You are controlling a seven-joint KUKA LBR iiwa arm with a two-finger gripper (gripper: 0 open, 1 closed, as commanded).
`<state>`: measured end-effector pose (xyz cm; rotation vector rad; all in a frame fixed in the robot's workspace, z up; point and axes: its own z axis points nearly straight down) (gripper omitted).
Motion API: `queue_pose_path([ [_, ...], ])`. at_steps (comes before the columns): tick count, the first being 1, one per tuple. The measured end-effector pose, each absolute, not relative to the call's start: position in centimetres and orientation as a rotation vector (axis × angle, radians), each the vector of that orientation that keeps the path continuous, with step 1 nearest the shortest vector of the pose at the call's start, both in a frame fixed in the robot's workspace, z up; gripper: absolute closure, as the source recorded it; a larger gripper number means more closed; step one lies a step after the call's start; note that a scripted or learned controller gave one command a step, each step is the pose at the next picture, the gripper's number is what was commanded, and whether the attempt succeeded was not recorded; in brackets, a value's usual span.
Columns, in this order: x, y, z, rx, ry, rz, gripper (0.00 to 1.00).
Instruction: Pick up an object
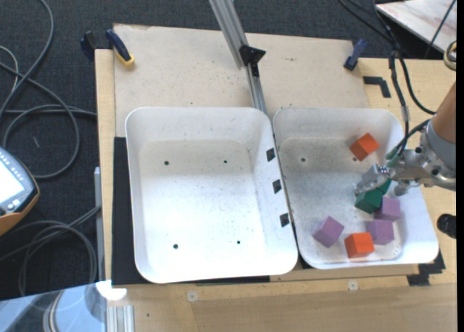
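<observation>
Camera view: the arm (pixel 444 151) comes in from the right over the right bin (pixel 290 124); the gripper (pixel 376 185) hangs low in that bin's right half, directly over the green block (pixel 371 201). The block touches the fingertips, or sits just under them, and looks tipped rather than flat. Whether it is actually between the fingers I cannot tell, and the metal linkage hides whether they are spread or pressed together. Key relation: the green block lies straight below and slightly toward the camera from the tips, so the move is near-vertical, no sideways travel needed. Crowding is the concern: a purple block (pixel 390 209) sits just beside the green one on its right, another purple block (pixel 380 231) and an orange block (pixel 359 244) lie near below, and a third purple block (pixel 328 230) lies to the lower left. A second orange block (pixel 364 146) sits apart, above the gripper. The left bin (pixel 145 124) holds no blocks.
</observation>
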<state>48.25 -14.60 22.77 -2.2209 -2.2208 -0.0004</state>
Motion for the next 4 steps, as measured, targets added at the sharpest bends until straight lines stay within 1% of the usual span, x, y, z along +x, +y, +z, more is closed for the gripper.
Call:
queue_pose_path([
  [1,54.9,-15.8,18.7,-2.219,-2.226,0.0,0.0],
  [2,56.5,-10.1,22.4,-2.216,-2.232,-0.007,0.0],
  [3,50.7,-6.7,19.8,-2.212,-2.218,0.004,0.0],
  [4,48.1,-8.1,25.5,-2.227,-2.223,-0.005,0.0],
])
